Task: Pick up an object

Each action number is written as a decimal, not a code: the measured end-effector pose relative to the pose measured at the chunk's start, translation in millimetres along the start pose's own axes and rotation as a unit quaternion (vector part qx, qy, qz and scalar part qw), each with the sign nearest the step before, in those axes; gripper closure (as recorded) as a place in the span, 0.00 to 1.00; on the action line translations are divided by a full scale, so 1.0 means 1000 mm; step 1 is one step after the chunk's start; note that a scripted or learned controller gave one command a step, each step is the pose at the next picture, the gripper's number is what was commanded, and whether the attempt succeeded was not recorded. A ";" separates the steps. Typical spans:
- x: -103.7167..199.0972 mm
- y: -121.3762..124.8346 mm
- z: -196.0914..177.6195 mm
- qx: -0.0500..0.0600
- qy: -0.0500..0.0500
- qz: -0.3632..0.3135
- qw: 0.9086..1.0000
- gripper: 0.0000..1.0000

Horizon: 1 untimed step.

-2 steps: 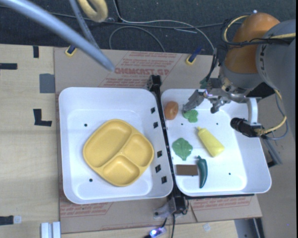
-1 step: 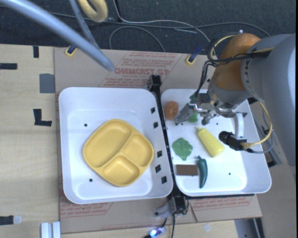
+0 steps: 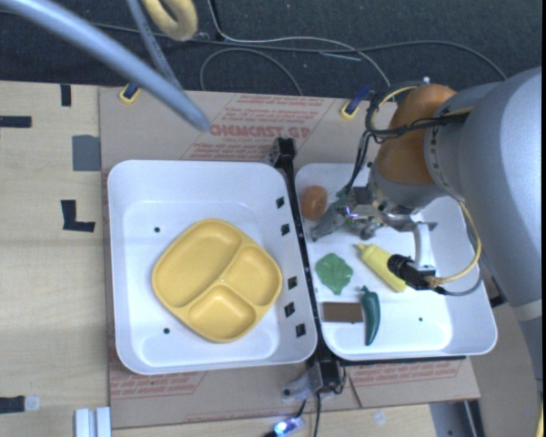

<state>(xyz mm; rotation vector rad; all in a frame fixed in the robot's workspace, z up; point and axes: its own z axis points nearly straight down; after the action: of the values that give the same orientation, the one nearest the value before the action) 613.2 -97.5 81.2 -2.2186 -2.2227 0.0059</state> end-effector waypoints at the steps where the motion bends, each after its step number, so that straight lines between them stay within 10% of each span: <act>1: 0.001 0.000 -0.012 0.001 0.001 -0.001 1.000 1.00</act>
<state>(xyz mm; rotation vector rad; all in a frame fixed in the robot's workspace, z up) 613.7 -96.8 93.2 -2.2161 -2.2229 0.0058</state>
